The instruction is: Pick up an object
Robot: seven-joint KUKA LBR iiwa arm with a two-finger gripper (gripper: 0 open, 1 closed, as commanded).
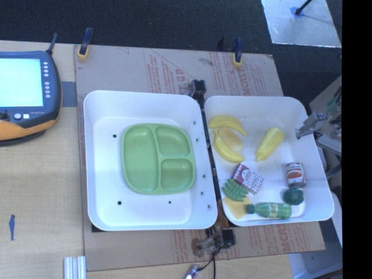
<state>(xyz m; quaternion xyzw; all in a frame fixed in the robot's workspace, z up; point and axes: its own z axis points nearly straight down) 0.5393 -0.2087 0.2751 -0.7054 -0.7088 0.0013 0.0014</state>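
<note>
Brown cardboard (174, 68) covers the bench top, held at its far edge by two blue clamps (85, 42), with dark carpet beyond and a pale wooden surface toward nine o'clock. On that wooden surface, at the ten o'clock side, sits a control pendant (26, 95) with a lit screen and an orange lower edge.

Two white bins stand side by side on the cardboard, their inner walls touching. The left bin (104, 208) carries a green divided plate (158, 158), lying flat near its centre, three compartments visible.

The right bin (290, 106) carries the loose items. A yellow banana (226, 124) lies at its eleven o'clock corner, with a second yellow curved piece (228, 149) just beside it toward six o'clock. A yellow squeeze bottle (269, 143) lies tilted near the bin's centre. A small red-and-white packet (249, 178) lies below centre, a green leafy toy (234, 189) touching it at eight o'clock. A red-labelled can (294, 173) stands at the four o'clock side, a dark green round item (293, 196) just beside it toward six o'clock. A green bottle (268, 210) lies on its side along the near wall.

Gripper (303, 131): at the bin's three o'clock rim, above the wall, apart from all items. Whether it is spread or closed, I cannot tell; nothing is seen held.
</note>
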